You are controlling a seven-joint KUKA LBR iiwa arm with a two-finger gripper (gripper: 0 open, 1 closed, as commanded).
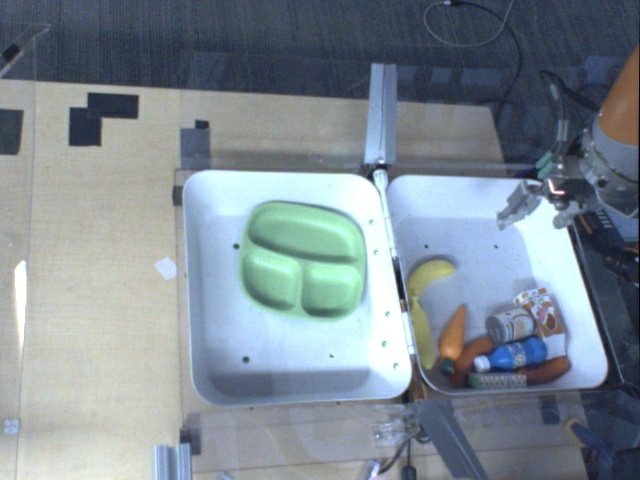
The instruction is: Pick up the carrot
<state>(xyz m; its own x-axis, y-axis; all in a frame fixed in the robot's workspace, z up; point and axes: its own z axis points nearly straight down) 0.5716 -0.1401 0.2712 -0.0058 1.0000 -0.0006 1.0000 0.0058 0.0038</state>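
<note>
The orange carrot (453,332) lies in the right bin (480,238), near its front, tip pointing to the far side. It rests between a yellow banana (424,298) on its left and a tin can (510,324) on its right. My gripper (538,209) hangs over the far right corner of that bin, well away from the carrot. Its fingers stand open with nothing between them.
A blue-capped bottle (515,356), a red-brown sausage (540,371) and a small carton (543,308) crowd the right bin's front right corner. The left bin (215,298) holds a green divided plate (303,258). A metal rail (381,118) runs between the bins.
</note>
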